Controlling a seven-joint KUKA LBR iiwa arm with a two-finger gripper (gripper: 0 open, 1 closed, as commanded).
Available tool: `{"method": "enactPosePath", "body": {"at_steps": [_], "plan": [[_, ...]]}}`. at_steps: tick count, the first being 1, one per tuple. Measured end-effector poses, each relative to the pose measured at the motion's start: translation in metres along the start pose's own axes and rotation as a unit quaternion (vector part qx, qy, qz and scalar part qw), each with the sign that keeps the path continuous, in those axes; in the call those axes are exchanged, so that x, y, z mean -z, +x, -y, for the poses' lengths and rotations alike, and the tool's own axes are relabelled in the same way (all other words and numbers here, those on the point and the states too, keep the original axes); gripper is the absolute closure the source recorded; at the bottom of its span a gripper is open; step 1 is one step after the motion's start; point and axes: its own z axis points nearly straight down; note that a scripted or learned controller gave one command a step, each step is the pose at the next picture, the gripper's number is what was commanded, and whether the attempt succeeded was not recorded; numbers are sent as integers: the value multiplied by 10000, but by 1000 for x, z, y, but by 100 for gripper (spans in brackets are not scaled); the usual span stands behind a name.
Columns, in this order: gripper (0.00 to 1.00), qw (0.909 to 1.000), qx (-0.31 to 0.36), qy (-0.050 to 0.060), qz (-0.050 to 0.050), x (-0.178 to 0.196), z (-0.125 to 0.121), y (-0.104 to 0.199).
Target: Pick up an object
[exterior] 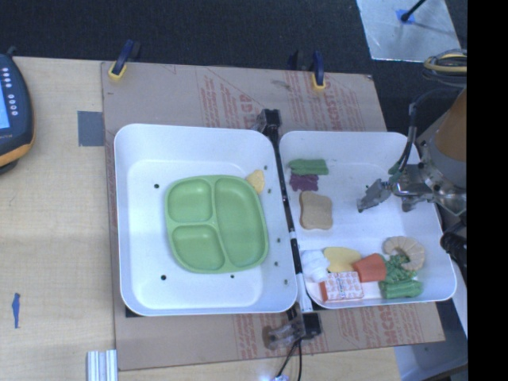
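Pendant (12, 105) lies at the counter's (55, 244) far-left edge, the farthest thing left of the jaws. A grey tape patch (90, 128) sits a little nearer, on the brown cardboard (198, 94). A yellow clamp (121, 62) pins that sheet at its back edge.

The left bin (143, 292) is well to the left of the jaws. It holds a green tray (216, 223) with three compartments. A small yellow piece (255, 181) touches the tray's corner on the side nearest the jaws. A black clip (271, 120) stands at the back, between the two bins. A blue clamp (317, 70) is behind it.

The right bin (349, 145) lies under the jaws. To their left a green strip (308, 166) lies just behind a purple piece (304, 182). A tan slice (316, 211) lies in front of those two, also to the left and apart from the jaws. Along the bin's front edge, in front of the jaws, is a row of things. A white lump (313, 262) comes first, then a yellow piece (343, 256) with a red-and-white packet (343, 286) in front of it. An orange block (370, 267) follows. A tan ring (405, 251) and a green bit (401, 284) lie almost straight in front of the jaws.

The jaws hang over the bin's bare floor in its right half, apart from every piece. Whether they are open or closed cannot be told. The arm (452, 133) enters from their right.
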Motion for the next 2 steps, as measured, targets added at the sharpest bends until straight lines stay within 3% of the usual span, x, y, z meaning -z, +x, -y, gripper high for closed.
{"method": "enactPosePath", "body": {"at_steps": [1, 2], "plan": [[0, 10000, 5, 64, -15, -73, -17, 54], [100, 10000, -10, 55, -2, -58, -17, 50]]}}
